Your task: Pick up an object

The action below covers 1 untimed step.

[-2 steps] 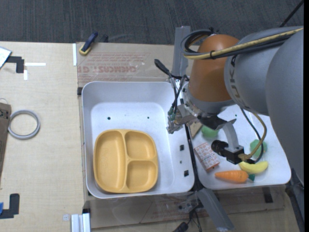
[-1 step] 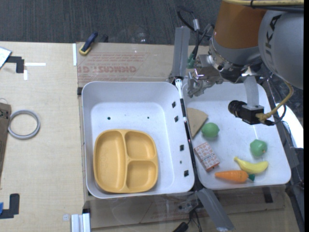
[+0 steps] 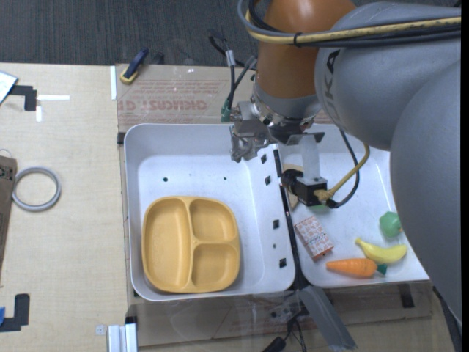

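My gripper (image 3: 275, 149) hangs under the orange wrist band over the divider between the two white bins, near their far edge. In the right bin (image 3: 366, 196) lie a small red-patterned box (image 3: 314, 237), an orange carrot (image 3: 352, 268), a yellow banana (image 3: 382, 251) and a small green fruit (image 3: 390, 224); all sit nearer the front than the gripper and apart from it. A yellow divided plate (image 3: 192, 243) rests in the left bin (image 3: 135, 196). The arm's bulk hides the right bin's far right part.
A cable loops from the wrist down to a black and yellow part (image 3: 308, 188) above the box. On the wooden bench to the left lies a grey tape roll (image 3: 35, 188). Flat cardboard (image 3: 183, 94) and a blue tool (image 3: 135, 64) lie behind the bins.
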Motion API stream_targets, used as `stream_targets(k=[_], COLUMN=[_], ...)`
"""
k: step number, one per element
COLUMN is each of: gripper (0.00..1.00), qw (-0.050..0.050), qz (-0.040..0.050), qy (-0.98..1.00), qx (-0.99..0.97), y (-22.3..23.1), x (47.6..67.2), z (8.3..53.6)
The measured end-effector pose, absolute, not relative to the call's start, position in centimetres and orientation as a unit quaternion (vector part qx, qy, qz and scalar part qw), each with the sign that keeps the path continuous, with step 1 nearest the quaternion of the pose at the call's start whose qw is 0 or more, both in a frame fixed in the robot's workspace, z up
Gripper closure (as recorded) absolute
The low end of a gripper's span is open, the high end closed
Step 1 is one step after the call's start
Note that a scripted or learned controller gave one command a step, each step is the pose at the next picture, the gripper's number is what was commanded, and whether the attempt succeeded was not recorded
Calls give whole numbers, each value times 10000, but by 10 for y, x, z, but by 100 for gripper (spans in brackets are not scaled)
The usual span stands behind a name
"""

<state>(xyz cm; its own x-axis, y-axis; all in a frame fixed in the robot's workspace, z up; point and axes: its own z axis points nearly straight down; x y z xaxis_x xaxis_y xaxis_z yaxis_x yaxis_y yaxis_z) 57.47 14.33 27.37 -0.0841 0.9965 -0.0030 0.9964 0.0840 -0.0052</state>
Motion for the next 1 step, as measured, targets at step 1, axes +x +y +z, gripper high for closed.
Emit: stream_targets(k=[1], gripper=[100], qw=[4], qz=[28], qy=[-7685], qx=[-6399], y=[193], x=[574], z=[258])
